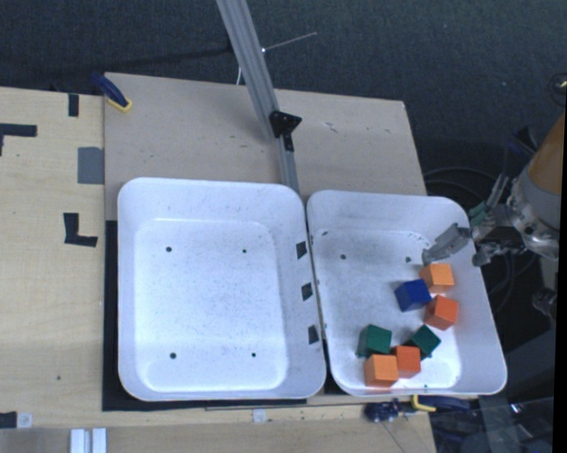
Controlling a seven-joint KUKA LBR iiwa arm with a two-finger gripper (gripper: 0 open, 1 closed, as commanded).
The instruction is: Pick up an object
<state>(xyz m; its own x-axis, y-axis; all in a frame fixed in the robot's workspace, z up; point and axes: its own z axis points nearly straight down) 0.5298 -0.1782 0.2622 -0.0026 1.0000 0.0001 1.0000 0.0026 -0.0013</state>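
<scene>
Two bins side by side on the bench [363,130]: left bin [131,289] beside right bin [359,210]; blocks [411,320] lie in the right bin's near-right part, gripper [449,243] just behind them

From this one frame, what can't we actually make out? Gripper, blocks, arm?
- Gripper in the camera view: small and blurred over the right bin, so its finger state is unreadable.
- Arm: cut off by the right edge, so its pose is unknown.
- Green block: partly covered by the orange block in front.
- Whether the gripper touches the upper orange block: too blurred to tell.
</scene>
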